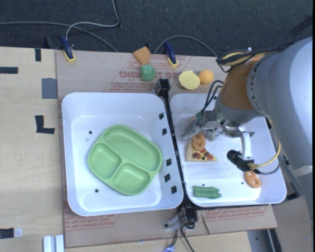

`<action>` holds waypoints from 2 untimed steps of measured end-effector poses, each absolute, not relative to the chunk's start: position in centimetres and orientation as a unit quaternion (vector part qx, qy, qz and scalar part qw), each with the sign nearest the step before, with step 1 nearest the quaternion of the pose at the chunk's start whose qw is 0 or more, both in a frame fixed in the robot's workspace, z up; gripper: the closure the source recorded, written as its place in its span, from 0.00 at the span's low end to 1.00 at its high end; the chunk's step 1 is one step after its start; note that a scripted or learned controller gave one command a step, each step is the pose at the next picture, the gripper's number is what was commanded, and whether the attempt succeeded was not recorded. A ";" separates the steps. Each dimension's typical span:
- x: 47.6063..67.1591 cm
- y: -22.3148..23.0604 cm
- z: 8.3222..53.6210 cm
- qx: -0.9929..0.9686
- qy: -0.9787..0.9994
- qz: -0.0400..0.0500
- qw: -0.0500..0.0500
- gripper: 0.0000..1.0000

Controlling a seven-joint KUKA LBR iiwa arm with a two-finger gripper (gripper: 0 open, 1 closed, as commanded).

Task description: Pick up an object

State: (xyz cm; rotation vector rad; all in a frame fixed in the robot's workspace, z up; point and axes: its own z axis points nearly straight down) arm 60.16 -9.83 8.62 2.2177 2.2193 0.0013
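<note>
The gripper [199,127] is seen low over the right bin [273,196], near its left wall; whether anything is gripped cannot be told. Just below it an orange pretzel [198,142] is seen lying on the upper edge of a pizza slice [202,155]. A green pea pod [207,192] is found nearer the front of that bin, and a second orange pretzel [252,179] toward its right. A green divided plate [125,159] is held in the left bin [73,109].
</note>
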 end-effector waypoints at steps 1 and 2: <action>58.2 -9.7 8.6 0.707 0.707 0.001 0.003 0.00; 59.4 -9.9 8.6 0.707 0.707 0.000 -0.001 0.00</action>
